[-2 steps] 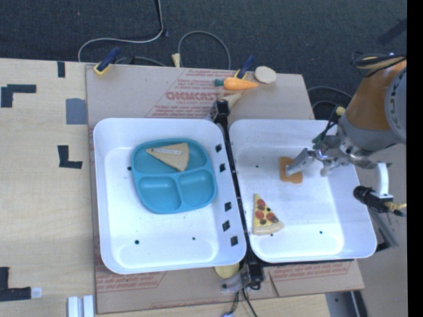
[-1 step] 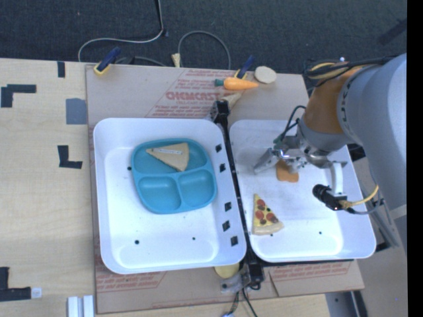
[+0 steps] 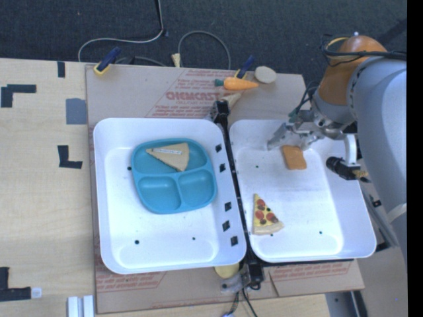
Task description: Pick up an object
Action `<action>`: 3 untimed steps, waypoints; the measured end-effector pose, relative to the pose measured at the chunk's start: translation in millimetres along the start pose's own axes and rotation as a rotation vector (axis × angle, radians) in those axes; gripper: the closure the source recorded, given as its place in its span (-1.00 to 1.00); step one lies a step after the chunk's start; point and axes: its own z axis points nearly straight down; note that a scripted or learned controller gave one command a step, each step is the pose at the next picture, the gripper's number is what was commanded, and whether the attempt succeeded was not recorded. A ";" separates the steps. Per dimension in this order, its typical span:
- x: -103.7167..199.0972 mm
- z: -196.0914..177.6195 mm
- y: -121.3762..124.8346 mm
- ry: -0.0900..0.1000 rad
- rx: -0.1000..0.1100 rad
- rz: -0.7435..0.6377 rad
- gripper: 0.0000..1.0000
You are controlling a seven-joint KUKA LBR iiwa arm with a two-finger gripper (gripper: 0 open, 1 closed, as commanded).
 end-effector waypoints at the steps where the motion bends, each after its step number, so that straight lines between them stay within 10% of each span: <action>1: 40.2 -0.9 -22.7 -0.003 -0.002 -0.001 -1.00; 2: 39.2 -8.3 -23.7 -0.003 0.003 0.000 1.00; 3: 39.3 -7.7 -23.9 -0.003 0.004 0.000 -1.00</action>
